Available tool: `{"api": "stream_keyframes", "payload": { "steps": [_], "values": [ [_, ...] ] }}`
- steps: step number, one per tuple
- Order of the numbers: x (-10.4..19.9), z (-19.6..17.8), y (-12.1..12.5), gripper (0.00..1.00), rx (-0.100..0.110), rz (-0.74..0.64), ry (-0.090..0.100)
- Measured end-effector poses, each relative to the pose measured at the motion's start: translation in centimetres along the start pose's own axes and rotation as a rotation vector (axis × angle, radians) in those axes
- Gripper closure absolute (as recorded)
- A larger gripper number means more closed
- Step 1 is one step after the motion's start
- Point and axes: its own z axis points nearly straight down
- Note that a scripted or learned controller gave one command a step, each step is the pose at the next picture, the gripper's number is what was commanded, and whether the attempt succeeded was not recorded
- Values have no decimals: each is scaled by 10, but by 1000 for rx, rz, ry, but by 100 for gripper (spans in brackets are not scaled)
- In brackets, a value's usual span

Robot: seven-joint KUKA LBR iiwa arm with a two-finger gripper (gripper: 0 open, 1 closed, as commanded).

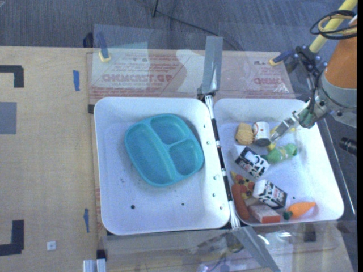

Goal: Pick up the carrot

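The carrot (302, 209), orange with a green stub at its left end, lies in the right bin (332, 177) near the front right corner. It sits just right of a pink block (264, 214). My gripper (276, 134) reaches in from the upper right and hangs low over the back of that bin, between a small white can (261, 131) and a green toy (282, 152). The carrot is well apart from it, toward the bin's front. Nothing shows in the gripper's grasp.
The right bin also holds a yellow corn piece (244, 132), two black-and-white cartons (252, 163) (270, 192) and a red sausage (240, 200). A teal divided plate (164, 149) lies in the left bin (113, 197).
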Motion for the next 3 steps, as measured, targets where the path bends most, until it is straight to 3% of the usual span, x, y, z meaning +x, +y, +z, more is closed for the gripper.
{"api": "stream_keyframes", "payload": {
  "steps": [1, 2, 3],
  "values": [
    [-24, 121, 11, 0, 0, 161, 0],
    [23, 134, 46, 0, -5, 484, -3],
    [34, 133, -81, 0, -13, 566, -11]
  ]
}}
